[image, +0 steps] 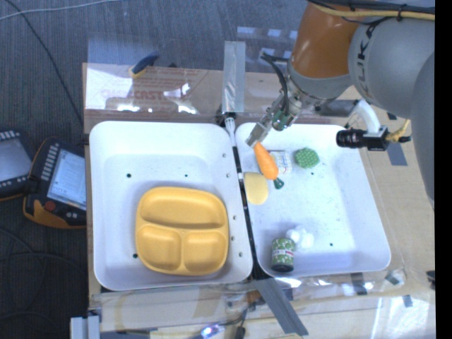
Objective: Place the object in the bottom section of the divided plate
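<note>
In the camera view, two shallow white bins stand side by side on the worktop. The left bin (106,189) holds a yellow divided plate (183,229), which lies flat in the lower middle of the bin. The plate has one long section on the far side and two smaller sections on the near side, and nothing lies in any of them.

The right bin (353,217) holds several small things. A toy carrot (265,160), orange with a small green end, lies tilted near the upper left corner of this bin. Just beside it, at its lower left, rests a pale yellow piece (256,188) close to the wall between the bins. A round green object (306,157) sits to the right of the carrot. Near the front of the bin stands a small green can (282,253), with a little white thing (304,239) just beside it.

The grey arm with its orange band comes in from the right. Its gripper (268,127) hangs above the upper left corner of the right bin, just above the top end of the carrot. The jaws look slightly spread, and nothing is between them. The carrot lies in the bin, apart from the plate.
</note>
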Controlling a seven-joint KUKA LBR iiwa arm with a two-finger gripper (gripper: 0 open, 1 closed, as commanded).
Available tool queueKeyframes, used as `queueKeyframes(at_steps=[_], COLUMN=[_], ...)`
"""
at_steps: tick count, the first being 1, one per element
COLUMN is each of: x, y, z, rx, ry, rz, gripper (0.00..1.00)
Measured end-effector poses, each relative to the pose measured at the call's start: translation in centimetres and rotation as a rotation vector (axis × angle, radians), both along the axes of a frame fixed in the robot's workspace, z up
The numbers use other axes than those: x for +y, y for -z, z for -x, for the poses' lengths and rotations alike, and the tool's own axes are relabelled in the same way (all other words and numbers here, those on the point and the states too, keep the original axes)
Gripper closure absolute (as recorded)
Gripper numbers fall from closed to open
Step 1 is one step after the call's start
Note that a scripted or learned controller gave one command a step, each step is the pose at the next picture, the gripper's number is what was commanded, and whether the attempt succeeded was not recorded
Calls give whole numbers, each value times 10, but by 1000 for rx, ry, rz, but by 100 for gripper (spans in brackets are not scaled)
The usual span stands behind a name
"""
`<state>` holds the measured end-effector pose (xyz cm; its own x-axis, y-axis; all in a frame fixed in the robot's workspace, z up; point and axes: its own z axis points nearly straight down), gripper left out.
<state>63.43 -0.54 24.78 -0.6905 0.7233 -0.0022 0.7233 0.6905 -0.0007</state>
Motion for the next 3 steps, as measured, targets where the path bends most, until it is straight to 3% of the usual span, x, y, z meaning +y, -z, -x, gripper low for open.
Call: queueKeyframes(at_steps=[1, 2, 3], x=[119, 128, 128], y=[81, 5, 5], z=[10, 50, 50], rx=[4, 1, 1], ry=[45, 150, 151], rz=[-2, 0, 0], gripper=[100, 100, 0])
